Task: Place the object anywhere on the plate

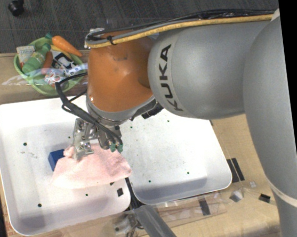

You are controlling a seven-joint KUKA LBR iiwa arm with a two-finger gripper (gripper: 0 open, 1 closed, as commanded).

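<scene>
A pink plate (93,171) lies in the left bin (19,158), toward its right side, with its right edge near the divide between the bins. A small blue block (56,158) sits just off the plate's upper left edge, partly hidden by it. My gripper (94,144) hangs low over the plate's upper edge, to the right of the blue block. The orange wrist band and the grey arm cover the area above it.
The right bin (186,159) lies beside the left one, partly under the arm. A green bowl (45,66) of toy food, with a carrot on top, stands behind the left bin. Tape strips and a grey bracket sit on the bench front.
</scene>
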